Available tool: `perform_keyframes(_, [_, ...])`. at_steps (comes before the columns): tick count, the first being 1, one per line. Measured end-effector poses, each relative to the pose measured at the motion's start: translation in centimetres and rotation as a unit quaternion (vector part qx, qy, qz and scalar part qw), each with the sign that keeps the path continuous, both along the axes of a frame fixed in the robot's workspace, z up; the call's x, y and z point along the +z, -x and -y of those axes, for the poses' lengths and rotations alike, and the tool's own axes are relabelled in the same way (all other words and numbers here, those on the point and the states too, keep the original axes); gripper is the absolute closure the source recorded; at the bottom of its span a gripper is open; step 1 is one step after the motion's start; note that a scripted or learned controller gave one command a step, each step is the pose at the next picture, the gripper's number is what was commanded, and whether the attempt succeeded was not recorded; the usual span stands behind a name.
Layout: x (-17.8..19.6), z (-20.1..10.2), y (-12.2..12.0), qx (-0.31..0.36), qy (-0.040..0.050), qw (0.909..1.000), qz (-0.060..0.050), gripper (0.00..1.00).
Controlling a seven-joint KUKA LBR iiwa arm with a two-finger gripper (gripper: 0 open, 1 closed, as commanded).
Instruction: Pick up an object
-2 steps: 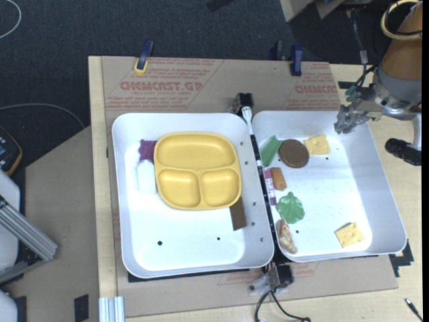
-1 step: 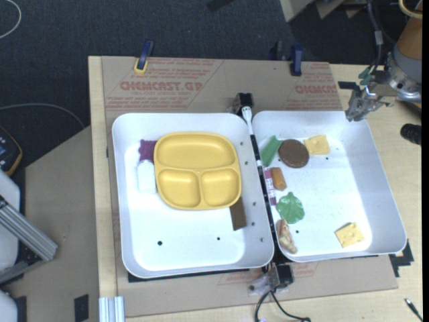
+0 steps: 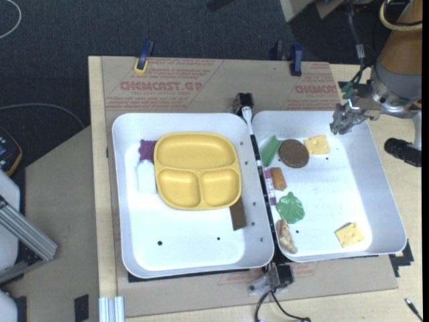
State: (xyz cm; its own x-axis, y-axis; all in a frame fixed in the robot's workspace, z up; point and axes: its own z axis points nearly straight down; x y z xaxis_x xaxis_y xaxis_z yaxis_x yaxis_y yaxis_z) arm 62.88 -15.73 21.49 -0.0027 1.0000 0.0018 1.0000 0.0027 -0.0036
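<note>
My gripper hangs over the far right corner of the right bin, a short way right of a yellow cheese piece; nothing shows between its fingers. A brown round patty lies next to the cheese, with a green leaf piece on its left. Lower down lie a small orange-brown piece, a green lettuce piece, a tan piece at the near left corner, and a second cheese wedge.
The left bin holds a yellow divided plate, a purple item, a white bottle and a brown bar. Clamps sit on the cardboard's far edge.
</note>
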Motion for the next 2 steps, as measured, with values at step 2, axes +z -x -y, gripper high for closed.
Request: perform_keyframes(2, [0.9, -10.6, 5.4, 0.002, -0.0010, 1.0000, 0.000, 1.00])
